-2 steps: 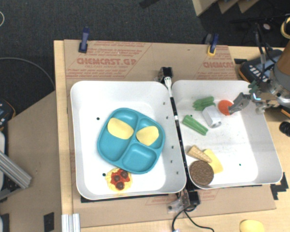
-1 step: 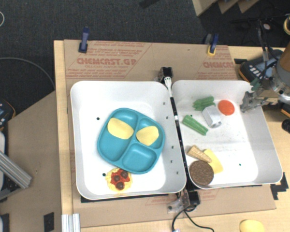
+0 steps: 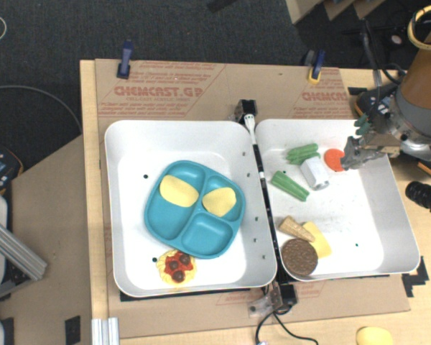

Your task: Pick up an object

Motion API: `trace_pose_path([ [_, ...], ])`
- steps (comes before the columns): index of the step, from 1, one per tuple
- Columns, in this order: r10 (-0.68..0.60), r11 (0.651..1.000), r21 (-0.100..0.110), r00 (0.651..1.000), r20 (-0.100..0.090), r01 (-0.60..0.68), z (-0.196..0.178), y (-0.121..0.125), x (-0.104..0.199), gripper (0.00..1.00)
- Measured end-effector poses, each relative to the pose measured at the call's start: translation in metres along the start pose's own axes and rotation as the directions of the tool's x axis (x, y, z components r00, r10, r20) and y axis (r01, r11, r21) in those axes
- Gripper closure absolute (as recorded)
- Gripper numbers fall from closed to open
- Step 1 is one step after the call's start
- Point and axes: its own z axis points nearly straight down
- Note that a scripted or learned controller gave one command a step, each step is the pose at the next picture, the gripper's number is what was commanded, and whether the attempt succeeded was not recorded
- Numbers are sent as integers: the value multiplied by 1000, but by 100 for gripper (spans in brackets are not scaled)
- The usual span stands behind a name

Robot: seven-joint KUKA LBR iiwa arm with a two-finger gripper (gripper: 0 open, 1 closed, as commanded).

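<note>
My gripper (image 3: 350, 157) hangs over the back right part of the right bin (image 3: 388, 214), its tip right beside a small orange round piece (image 3: 333, 159). Whether it touches that piece is unclear. Just left of the piece lie a white cylinder (image 3: 316, 172) and two green pods (image 3: 302, 153) (image 3: 289, 185). At the bin's front left sit a brown round cookie (image 3: 299, 256), a yellow wedge (image 3: 317, 240) and a tan chunk (image 3: 292, 227).
The left bin (image 3: 129, 192) holds a blue divided plate (image 3: 190, 228) with two yellow pieces (image 3: 179, 190) (image 3: 219, 200) in it, and a small pizza-like toy (image 3: 176, 266) at the front. A black divider (image 3: 258, 178) runs between the bins. Cables and gear crowd the right bench edge.
</note>
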Motion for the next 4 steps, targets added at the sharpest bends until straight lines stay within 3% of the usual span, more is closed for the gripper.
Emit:
trace_pose_path([
  [1, -7, 1000, -12, 1000, -1, 7, -127, -11, 115, 100],
  [2, 10, 1000, 11, 1000, 2, -10, -31, -38, 69, 100],
  [3, 0, 1000, -4, 1000, 1, 0, -75, -50, 140, 100],
  [4, -3, 1000, -9, 1000, -2, 3, -153, -48, 207, 100],
])
